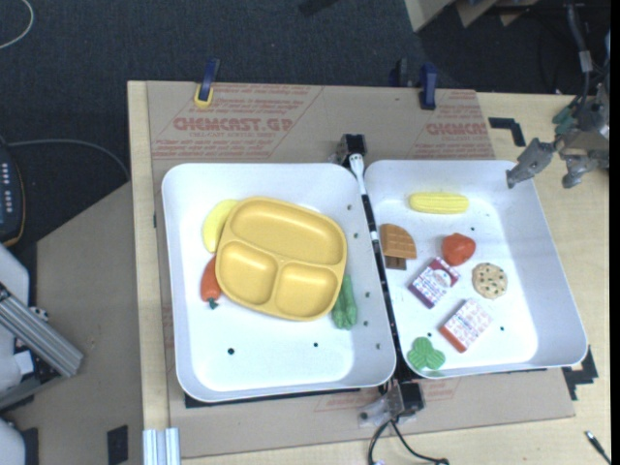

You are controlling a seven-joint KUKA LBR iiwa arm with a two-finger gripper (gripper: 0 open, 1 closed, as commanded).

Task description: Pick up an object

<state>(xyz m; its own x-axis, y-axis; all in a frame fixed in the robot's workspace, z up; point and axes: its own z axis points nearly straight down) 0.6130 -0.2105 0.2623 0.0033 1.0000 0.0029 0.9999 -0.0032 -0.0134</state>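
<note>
My gripper (541, 176) hangs over the far right corner of the right bin (542, 260), fingers spread and nothing between them. It is open. Below and to its left in that bin lie a yellow corn cob (438, 202), a brown toast piece (396, 244), a red tomato (458, 249), a chocolate-chip cookie (490, 281), two red-and-white packets (433, 283) (467, 324) and a green leafy piece (424, 355). The corn cob is the closest to the gripper.
The left bin (194, 347) holds a yellow divided plate (281, 258), with a yellow item (217, 223) and a red-orange pepper (210, 283) at its left edge and a green vegetable (345, 305) at its right. A black divider (373, 250) runs between the bins.
</note>
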